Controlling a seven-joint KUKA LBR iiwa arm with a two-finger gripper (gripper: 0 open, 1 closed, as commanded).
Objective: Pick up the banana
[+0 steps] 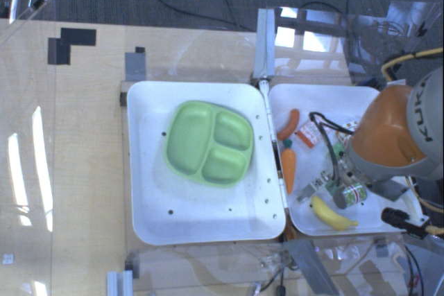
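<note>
The banana lay just at five o'clock of my gripper, long axis ten-to-four; how far my jaws stood apart, I couldn't tell.

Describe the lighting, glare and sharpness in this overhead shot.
Camera view: even, bright light with soft shadows; window glare streaks the bench at left and the clear panels behind the right bin; the green tray looks slightly soft-edged; the banana is clearly readable; the gripper area is cluttered and hard to resolve.
</note>
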